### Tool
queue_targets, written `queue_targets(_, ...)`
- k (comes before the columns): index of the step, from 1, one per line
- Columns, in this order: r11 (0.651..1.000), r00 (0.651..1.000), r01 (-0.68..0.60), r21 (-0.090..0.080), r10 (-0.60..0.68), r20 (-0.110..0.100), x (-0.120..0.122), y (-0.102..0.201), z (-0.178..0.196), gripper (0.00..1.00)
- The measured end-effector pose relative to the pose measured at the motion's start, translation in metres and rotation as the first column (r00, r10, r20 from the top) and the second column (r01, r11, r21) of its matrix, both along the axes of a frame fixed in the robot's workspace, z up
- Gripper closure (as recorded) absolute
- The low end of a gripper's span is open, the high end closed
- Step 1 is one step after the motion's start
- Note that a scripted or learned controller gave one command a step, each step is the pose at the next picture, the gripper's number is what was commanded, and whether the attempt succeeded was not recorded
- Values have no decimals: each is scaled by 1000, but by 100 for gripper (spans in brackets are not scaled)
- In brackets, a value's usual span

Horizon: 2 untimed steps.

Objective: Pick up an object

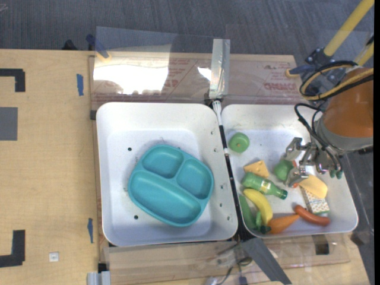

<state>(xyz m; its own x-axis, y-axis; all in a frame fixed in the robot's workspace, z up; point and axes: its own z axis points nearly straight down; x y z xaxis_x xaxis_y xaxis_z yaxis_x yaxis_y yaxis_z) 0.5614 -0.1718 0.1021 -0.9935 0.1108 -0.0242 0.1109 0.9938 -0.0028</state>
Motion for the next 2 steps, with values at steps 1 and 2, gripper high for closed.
queue_targets(1, 1000, 1000, 0, 1, 0, -2, 0, 0, -1, 0)
queue_targets(2, 1000, 1000, -21, 3, 21, -14, 21, 8, -13, 0)
